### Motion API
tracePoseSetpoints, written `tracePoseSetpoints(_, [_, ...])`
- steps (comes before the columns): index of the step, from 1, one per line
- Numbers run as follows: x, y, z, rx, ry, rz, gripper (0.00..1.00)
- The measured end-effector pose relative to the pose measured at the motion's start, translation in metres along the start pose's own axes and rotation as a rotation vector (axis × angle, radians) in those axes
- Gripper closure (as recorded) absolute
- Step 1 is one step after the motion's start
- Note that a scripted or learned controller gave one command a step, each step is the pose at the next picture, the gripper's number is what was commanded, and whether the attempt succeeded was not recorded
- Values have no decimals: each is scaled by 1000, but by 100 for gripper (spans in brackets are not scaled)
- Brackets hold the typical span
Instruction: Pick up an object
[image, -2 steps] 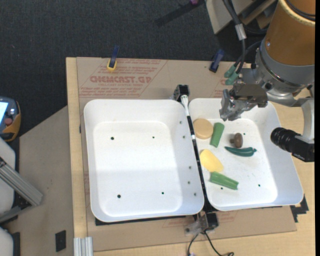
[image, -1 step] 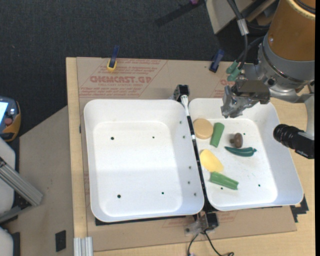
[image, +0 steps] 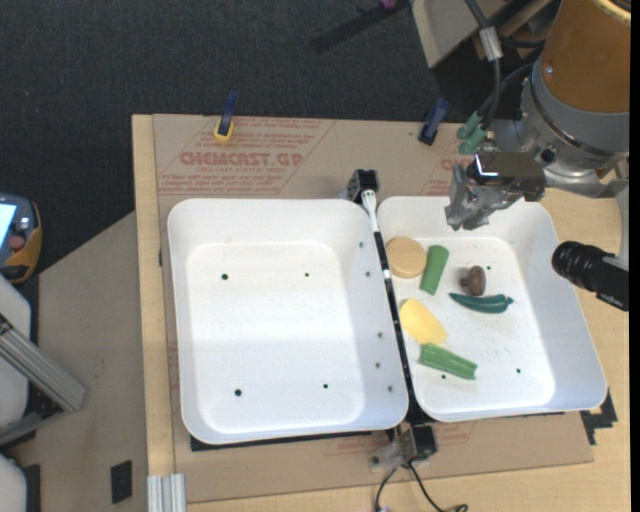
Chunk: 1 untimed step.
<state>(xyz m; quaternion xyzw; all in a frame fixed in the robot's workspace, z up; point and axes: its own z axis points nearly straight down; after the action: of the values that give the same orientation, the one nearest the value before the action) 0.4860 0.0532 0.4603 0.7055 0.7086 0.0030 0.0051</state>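
Observation:
The right bin (image: 560, 350) holds several small objects: a tan round disc (image: 406, 257), a light green cylinder (image: 434, 269), a brown lump (image: 474, 280), a dark green pepper-like piece (image: 484, 302), a yellow lump (image: 422, 323) and a green block (image: 447, 362). My gripper (image: 468, 214) hangs over the bin's far edge, above and behind these objects, about level with the green cylinder's far side. Nothing shows between its fingers.
The left bin (image: 200, 240) lies beside the right one, a black divider clamp (image: 363, 185) at their far joint. A black cylindrical fixture (image: 588, 270) juts in at the right. Yellow and blue clamps (image: 226, 122) sit on the cardboard behind.

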Motion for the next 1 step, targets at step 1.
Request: tracePoseSetpoints(1, [0,1,-10,-2,0,0,100])
